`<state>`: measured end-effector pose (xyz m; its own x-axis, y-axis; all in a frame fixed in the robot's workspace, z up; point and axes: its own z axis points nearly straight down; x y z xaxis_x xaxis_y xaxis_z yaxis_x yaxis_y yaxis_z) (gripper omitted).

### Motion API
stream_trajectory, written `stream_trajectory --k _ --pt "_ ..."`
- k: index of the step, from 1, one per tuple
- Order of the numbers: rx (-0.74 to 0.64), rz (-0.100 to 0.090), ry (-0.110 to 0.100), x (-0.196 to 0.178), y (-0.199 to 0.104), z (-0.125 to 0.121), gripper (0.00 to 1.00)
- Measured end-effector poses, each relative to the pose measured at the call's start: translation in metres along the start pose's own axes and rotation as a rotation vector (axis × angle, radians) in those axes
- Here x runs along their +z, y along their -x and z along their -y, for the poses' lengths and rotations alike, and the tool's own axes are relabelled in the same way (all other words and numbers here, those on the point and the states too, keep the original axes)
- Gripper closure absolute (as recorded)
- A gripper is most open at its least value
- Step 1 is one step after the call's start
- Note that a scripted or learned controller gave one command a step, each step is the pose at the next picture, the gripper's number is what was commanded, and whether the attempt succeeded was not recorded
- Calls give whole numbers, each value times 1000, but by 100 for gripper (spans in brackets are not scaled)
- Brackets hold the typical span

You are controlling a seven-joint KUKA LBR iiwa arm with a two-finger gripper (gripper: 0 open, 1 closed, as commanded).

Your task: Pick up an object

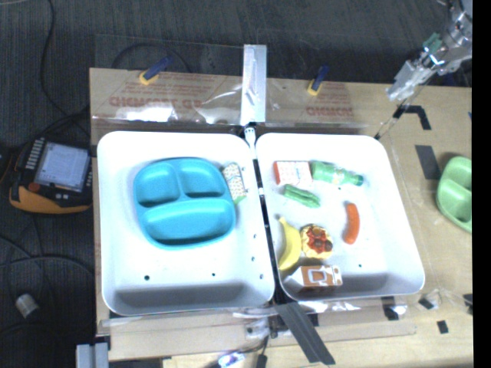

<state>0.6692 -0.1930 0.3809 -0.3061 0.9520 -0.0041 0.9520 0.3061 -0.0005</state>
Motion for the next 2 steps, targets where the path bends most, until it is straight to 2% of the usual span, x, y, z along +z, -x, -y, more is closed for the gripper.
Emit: stream_trajectory --k 1,2 --pt "0 4 -1 -10 0 -1 100" --pt "-1 4 -1 -9 0 -1 0"
